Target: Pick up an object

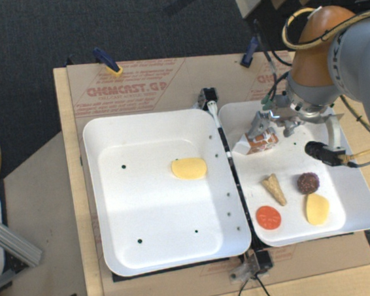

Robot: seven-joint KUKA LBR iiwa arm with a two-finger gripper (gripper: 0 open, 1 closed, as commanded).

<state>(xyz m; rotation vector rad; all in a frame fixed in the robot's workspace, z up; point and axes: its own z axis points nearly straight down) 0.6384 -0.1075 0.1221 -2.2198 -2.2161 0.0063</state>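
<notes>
1. Camera view: hand [268,117] sits low in the far-left corner of the right bin [369,210], arm coming in from the right. It's right over a crumpled brown-and-white packet [261,140].
2. Hand state: cannot tell. The wrist hides the tips, so I can't say whether the packet is held or only touched.
3. Packet lies against the bin's left wall near the divider. My guess is that's an awkward spot, with the wall crowding one side.
4. Other items in the right bin, all apart from each other toward the near side: tan cone-shaped piece [274,189], dark red ball [308,181], red disc [268,217], yellow piece [317,209].
5. Black cable connector [322,152] hangs off the arm over the bin, near the ball.
6. Left bin [105,205] holds one yellow oval [189,168], well away from the hand.
7. Both bins rest on a cardboard sheet [131,77] clamped to the tabletop, probably to stop sliding.
</notes>
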